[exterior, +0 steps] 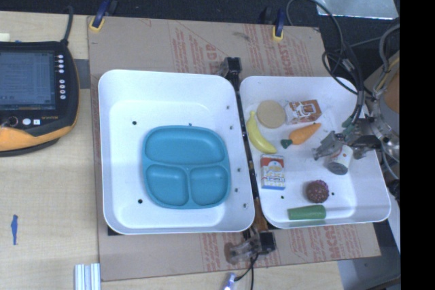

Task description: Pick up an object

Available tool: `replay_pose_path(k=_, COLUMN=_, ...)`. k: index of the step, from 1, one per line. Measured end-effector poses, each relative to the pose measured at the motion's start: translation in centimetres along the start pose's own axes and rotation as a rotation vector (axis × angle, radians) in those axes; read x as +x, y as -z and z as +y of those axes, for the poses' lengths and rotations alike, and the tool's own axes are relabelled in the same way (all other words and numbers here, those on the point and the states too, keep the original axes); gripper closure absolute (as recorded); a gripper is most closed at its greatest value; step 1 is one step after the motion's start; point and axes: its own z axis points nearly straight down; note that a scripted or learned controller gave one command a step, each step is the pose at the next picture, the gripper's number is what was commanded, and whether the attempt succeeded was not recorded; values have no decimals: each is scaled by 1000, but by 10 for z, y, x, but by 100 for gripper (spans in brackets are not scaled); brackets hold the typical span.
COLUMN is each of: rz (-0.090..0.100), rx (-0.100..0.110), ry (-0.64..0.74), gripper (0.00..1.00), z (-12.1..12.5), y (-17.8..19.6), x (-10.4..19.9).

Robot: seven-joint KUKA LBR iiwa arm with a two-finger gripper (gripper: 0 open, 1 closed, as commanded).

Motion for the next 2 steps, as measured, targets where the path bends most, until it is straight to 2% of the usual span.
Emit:
replay_pose_path(k=1, rz=1, rx=3, ry=1, gripper=0, z=-15, y=-116, x=-11)
replay_pose_path(k=2, rz=-1, rx=0, ry=3, gripper=0, z=70, y=-129, x=9)
